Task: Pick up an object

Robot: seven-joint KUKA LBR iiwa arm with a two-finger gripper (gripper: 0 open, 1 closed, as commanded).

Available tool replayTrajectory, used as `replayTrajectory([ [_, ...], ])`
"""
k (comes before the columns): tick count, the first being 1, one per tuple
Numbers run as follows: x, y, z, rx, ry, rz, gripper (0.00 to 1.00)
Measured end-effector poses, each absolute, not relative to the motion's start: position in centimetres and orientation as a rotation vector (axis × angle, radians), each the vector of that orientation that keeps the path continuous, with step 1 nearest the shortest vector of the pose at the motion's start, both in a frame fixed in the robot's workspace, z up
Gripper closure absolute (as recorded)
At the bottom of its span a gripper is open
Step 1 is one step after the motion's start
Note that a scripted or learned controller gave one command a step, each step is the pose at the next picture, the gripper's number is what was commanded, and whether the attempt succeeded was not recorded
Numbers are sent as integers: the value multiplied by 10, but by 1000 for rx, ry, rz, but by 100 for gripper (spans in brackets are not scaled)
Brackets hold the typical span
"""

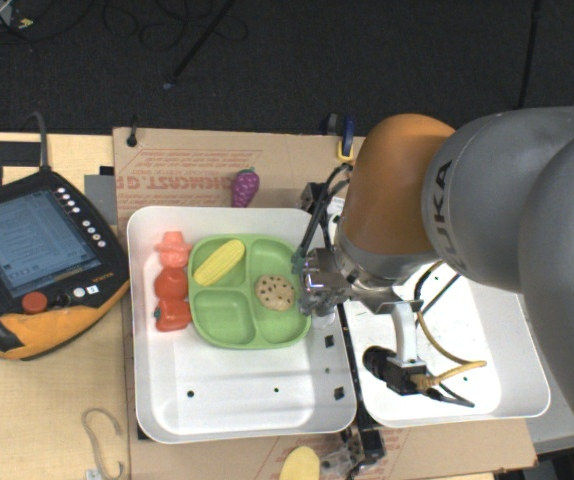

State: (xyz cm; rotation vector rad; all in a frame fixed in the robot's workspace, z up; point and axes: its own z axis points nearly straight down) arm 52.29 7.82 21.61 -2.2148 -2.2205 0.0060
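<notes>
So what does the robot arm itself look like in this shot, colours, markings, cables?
The arm is thick, rounded and matte grey, with black KUKA lettering on its side and a broad orange band above the wrist. Below that sits a metallic wrist section, with dark cables running along it.

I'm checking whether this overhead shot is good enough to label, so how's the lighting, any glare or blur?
Camera view: even overhead lighting, soft shadows only; the white bins' floors are bright, the right bin nearly washed out; the arm looms large and slightly soft near the lens; the green tray, corn and cookie are reasonably sharp; the background is dark.
</notes>
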Motion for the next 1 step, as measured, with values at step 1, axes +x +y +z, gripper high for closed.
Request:
replayTrajectory([
  [1, 524, 71, 237, -2222, -2219, 1, 100],
])
